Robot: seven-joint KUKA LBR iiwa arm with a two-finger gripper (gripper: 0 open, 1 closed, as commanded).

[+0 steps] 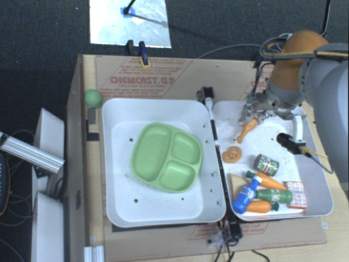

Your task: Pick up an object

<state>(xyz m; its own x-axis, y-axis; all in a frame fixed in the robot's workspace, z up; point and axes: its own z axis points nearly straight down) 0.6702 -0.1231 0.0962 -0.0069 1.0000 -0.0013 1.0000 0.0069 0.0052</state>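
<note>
Position: the gripper (255,115) hangs low over the far part of the right bin (313,171), on the arm (322,86) that enters from the view's right. Opening of the gripper: cannot be told from this angle.

Nearest item: the orange piece (248,129), long, slim and tilted, lies directly below the gripper in the view. Its upper end reaches the gripper. Whether it is gripped cannot be told.

Below the gripper and slightly to view-left, the ring (232,154) lies flat on the bin floor, apart from the orange piece. Below the gripper and slightly to view-right, the can (266,164) lies on its side.

At the near end of the same bin, well apart from the gripper, several items lie packed together: the carrot (271,181), the green bottle (277,195), the blue bottle (247,194) and the box (295,195).

To view-left of the gripper, the left bin (120,146) holds the tray (166,157), green, with three compartments.

Far to view-left of the gripper, the ball (92,97) rests on the desk (163,78), just outside the left bin's far corner.
</note>
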